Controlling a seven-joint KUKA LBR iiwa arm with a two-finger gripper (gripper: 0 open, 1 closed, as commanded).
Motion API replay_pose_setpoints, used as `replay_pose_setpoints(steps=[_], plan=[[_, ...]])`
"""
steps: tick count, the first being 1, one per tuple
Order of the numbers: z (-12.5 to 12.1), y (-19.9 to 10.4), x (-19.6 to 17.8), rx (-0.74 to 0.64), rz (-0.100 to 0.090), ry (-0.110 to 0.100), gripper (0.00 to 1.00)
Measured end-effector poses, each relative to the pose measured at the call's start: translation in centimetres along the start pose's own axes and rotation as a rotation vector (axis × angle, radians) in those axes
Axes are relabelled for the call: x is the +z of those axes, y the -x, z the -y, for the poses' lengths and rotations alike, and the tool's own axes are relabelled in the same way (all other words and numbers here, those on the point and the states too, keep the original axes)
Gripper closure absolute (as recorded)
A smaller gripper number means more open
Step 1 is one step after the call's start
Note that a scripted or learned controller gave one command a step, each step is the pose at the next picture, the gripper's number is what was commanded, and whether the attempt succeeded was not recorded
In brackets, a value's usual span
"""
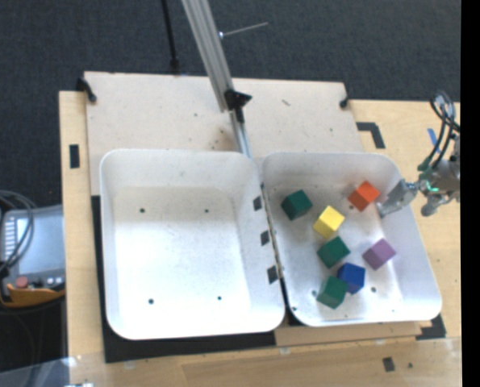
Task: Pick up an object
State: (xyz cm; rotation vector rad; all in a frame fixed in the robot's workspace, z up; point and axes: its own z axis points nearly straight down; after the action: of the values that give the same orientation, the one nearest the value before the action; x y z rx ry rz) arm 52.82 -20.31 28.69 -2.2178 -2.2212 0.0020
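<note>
Where the right bin's (401, 172) far rim curves, gripper (394, 198) beside orange cube (365, 193), finger spread perhaps narrow, unclear.

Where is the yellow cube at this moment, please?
The yellow cube lies in the right bin, near its middle. A green cube sits to its upper left, another green cube just below it, and the orange cube to its upper right.

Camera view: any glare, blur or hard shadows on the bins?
Camera view: soft and slightly blurred overall; left bin is bright, near washed out, without hard glare; the blocks in right bin cast faint shadows; the pincer at the right rim is smeared, details unreadable.
</note>
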Motion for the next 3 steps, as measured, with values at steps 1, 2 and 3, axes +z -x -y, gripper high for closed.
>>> replay_pose_setpoints(steps=[1,2,3], plan=[[-0.1,0.0,-0.2,-0.001,0.001,0.004,0.0],[-0.7,0.1,4.1,0.003,0.002,0.0,0.0],[-0.1,-0.1,8.5,0.003,0.002,0.0,0.0]])
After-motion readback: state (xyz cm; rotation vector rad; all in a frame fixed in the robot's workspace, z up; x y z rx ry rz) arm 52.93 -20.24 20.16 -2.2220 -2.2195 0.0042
